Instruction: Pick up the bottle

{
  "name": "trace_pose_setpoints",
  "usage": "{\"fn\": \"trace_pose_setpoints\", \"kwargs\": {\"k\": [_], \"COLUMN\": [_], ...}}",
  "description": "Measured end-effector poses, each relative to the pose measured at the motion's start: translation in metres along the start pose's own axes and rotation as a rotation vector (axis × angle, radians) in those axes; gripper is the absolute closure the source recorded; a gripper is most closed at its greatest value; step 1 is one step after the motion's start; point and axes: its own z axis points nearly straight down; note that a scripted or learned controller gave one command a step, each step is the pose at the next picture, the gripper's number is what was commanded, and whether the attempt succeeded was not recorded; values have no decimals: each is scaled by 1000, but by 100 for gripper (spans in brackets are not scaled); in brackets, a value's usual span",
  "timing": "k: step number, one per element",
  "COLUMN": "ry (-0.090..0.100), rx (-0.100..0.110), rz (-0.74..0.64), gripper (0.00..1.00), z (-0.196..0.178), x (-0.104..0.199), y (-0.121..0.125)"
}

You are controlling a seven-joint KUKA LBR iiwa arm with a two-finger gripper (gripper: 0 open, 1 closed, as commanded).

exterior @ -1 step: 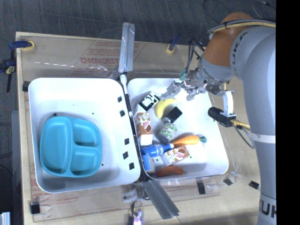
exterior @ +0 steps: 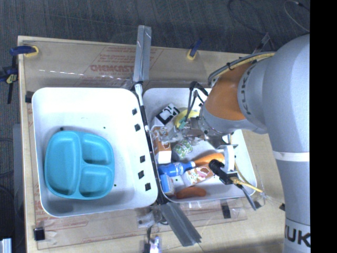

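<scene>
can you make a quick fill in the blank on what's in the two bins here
1. The blue divided tray lies in the ____ bin.
2. The bottle with the blue cap lies on its ____ in the right bin.
3. The arm bears an ____ band above the wrist.
4. The tray has ____ compartments.

Missing words: left; side; orange; three

Wooden bench [exterior: 79,62] fills the frame; two white bins sit directly on it: left bin [exterior: 79,101] at centre left, right bin [exterior: 251,165] at centre right, touching along the middle.
</scene>
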Motion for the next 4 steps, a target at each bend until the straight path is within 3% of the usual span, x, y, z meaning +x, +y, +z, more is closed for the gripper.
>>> {"fn": "trace_pose_setpoints", "kwargs": {"k": [1,2,3,4], "ry": [4,4,-11,7], "rx": [18,12,-8,-5], "rz": [-220,-309,-487,-190], "gripper": [0,0,0,0], "z": [-98,-3,5,6], "x": [-28,-8,3,-21], "y": [3,-74,-69,-66]}}
